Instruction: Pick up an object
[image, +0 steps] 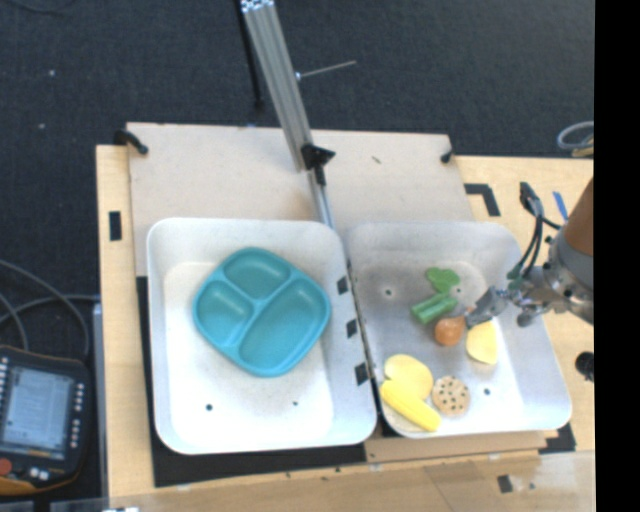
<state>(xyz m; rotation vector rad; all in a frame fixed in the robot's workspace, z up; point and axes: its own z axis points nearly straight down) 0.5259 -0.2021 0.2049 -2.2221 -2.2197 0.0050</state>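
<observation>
— Sitting where?
— Resting near the middle of the right-hand shallow white plastic bin (525, 395): a small rounded orange-brown toy food piece (449, 331), smooth and matte, lying just beside a pale yellow wedge-shaped piece (483, 343).
— Pointing any way?
— Looking almost round, so not showing a clear long axis. Just above it, a green blocky piece (432, 308) is running from lower left to upper right, with a green lumpy piece (441, 278) lying beyond.
— And the claw?
— Reaching in from the right, low over the bin: the grey metal two-finger gripper (492, 308), its tip just beside the orange-brown piece and the wedge. Released or clenched: cannot tell.
— Lying elsewhere?
— Crowding the front edge: a yellow banana-shaped piece (408, 405), a yellow rounded piece (408, 372) and a tan round cookie with dark dots (451, 396). Sitting in the left-hand shallow white plastic bin (180, 400): a glossy teal three-compartment plate (262, 310). Both bins lying on a pale board bench (220, 170) over dark speckled flooring (100, 70), with a ribbed aluminium post (280, 80) slanting up behind.
</observation>
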